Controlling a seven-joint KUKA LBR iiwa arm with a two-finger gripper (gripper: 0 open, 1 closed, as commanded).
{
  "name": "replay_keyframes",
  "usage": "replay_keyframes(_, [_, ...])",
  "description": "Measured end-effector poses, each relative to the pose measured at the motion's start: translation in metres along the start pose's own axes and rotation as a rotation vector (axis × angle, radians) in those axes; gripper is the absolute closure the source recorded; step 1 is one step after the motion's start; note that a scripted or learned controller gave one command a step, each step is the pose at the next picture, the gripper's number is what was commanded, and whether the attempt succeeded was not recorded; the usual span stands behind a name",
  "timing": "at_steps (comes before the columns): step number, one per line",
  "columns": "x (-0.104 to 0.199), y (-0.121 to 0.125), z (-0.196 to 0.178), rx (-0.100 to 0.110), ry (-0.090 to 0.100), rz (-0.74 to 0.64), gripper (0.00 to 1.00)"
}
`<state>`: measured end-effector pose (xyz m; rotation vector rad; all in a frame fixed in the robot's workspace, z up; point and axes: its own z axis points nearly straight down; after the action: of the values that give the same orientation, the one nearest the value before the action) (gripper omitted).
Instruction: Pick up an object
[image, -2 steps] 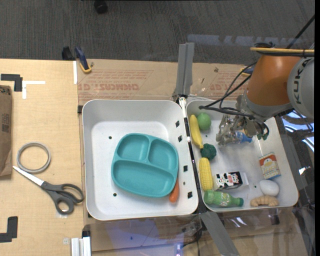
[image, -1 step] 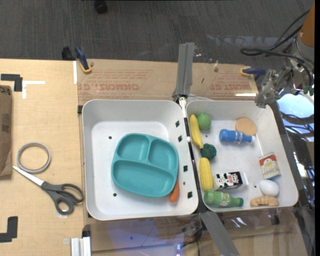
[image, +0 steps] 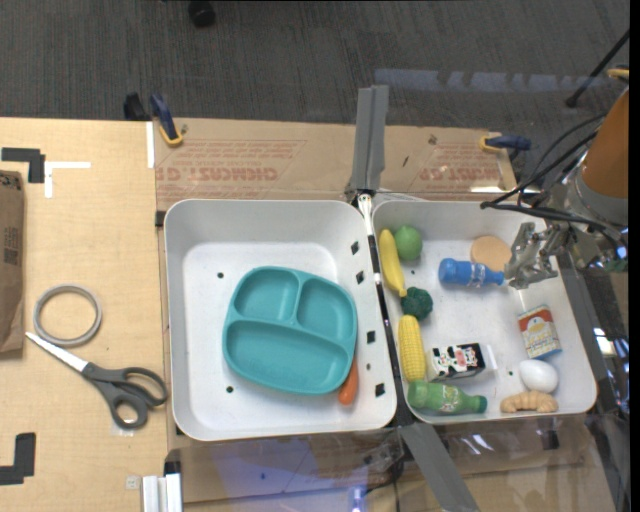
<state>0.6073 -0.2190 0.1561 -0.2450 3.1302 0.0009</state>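
Observation:
My gripper hangs over the upper right of the right bin, with nothing visibly between its fingers. Just to its left lie a blue bottle and a tan round cookie. Below it sits a small carton with a red label, then a white egg and a croissant. Further left in the same bin are a banana, a green apple, broccoli, a corn cob, a black and white milk carton and a green bottle.
The left bin holds a teal divided plate with a carrot at its lower right edge. Scissors and a tape roll lie on the bench at the left. Cables run at the upper right.

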Motion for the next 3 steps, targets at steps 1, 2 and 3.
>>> replay_keyframes(1, [-0.001, 0.0, -0.001, 0.001, -0.002, 0.0, 0.0])
replay_keyframes(2, [-0.021, -0.007, 0.057, 0.006, -0.013, 0.047, 0.0])
replay_keyframes(3, [-0.024, 0.043, 0.057, 0.004, -0.015, 0.138, 0.0])
